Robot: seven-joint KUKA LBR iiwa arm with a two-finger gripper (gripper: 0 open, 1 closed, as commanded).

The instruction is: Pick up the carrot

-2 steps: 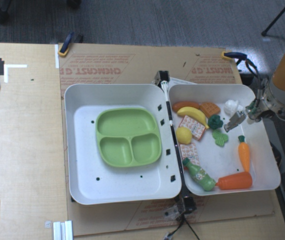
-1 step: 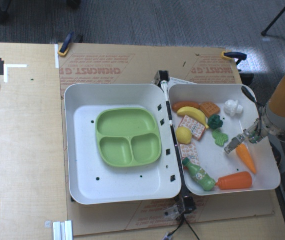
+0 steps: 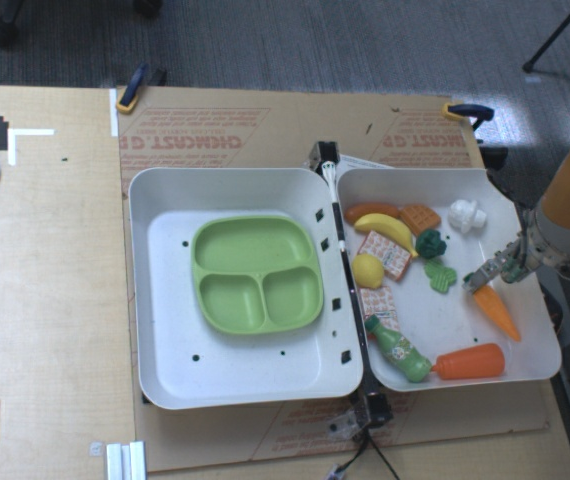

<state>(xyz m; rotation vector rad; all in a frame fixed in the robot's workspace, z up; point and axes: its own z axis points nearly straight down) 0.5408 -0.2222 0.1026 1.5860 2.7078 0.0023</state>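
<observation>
Bottommost, an orange bottle [image 3: 470,362]; pincer [image 3: 487,272] overlaps carrot [image 3: 497,312] top, its grip unclear.

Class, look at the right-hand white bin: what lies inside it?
The right bin holds toy food: a banana, lemon, broccoli, green bottle, a carrot at the tool, and an orange piece. What lies beneath the banana pile is covered.

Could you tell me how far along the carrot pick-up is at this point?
Done: the gripper has reached the right bin and sits at the top end of the carrot. In hand: nothing visibly; the carrot lies on the bin floor. Left: closing on it and lifting.
</observation>
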